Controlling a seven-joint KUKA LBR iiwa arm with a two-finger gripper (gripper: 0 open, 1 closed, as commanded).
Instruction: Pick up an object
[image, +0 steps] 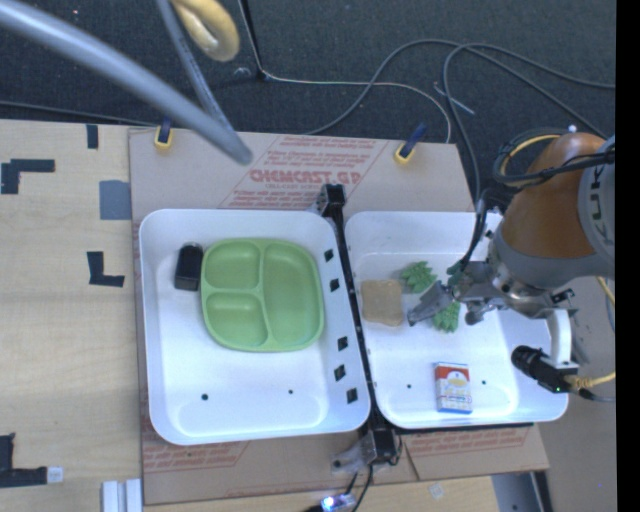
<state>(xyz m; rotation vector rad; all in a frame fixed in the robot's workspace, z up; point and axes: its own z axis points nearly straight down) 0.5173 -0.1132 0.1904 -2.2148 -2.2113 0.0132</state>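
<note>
Bench with two white bins. Left bin: green divided plate, black block. Right bin: tan sponge, small red-and-white box, green leafy toy. Gripper over the leafy toy; finger state cannot be told.

My tabletop is pale wood marked with a few dark tape pieces along its left side. A sheet of brown cardboard with red printing lies flat on it, held at its far edge by two yellow clamps (the second sits further right, with a blue handle). Two shallow white bins rest on the cardboard side by side, touching along their inner walls: the left bin and the right bin. Black clips join them at the far end of the shared seam, and another fitting sits at the near end.
</note>
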